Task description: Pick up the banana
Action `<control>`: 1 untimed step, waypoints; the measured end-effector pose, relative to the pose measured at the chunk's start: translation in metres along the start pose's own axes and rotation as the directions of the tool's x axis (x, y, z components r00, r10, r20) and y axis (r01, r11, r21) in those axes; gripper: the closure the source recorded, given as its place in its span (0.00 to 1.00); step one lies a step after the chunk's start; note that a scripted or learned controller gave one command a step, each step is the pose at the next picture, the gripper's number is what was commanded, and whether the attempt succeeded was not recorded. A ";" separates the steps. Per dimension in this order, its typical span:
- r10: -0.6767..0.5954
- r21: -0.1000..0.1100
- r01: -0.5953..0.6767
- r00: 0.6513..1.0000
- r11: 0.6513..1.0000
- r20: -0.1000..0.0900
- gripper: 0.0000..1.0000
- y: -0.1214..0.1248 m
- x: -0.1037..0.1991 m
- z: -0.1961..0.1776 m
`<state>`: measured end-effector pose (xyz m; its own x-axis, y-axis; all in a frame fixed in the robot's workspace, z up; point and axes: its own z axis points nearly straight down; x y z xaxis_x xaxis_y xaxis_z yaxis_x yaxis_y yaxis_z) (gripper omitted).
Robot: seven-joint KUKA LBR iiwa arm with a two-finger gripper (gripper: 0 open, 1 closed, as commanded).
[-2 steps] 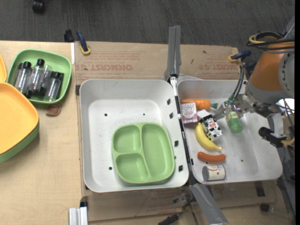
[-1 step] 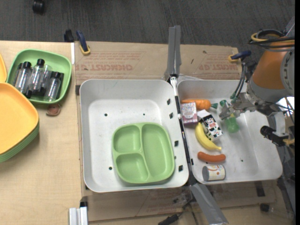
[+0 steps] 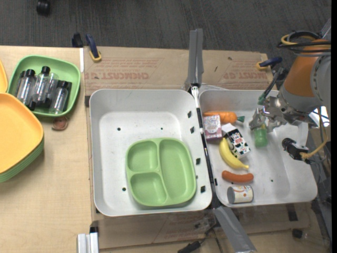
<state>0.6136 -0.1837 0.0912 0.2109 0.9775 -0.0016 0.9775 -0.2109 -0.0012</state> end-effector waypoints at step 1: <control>0.125 0.002 -0.125 0.992 0.992 -0.001 1.00 -0.076 0.016 0.000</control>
<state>0.5428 -0.1525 0.0909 0.3317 0.9434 -0.0004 0.9434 -0.3317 -0.0035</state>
